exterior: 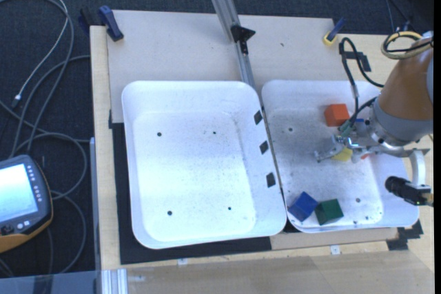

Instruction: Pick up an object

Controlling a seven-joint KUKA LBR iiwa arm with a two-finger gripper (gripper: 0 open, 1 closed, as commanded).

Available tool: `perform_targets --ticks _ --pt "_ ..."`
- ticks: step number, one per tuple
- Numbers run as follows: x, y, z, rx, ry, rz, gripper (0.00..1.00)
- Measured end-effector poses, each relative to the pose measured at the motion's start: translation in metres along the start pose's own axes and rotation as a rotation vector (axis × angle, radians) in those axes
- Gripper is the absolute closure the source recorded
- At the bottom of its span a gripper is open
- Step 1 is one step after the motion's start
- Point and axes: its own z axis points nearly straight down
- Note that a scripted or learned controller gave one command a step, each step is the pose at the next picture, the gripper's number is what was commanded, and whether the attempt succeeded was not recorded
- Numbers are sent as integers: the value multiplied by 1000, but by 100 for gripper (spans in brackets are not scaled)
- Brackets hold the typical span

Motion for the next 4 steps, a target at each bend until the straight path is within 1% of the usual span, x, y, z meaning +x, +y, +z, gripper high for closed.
perform_targets --ticks 1,2,3,4 --pt "-7 76 26 -15 -6 -4 0" --pt "-7 75 14 -13 -5 -3 100" --pt "-7 55 26 -7 -2 0 100" --pt "50 66 25 -7 -5 4 100"
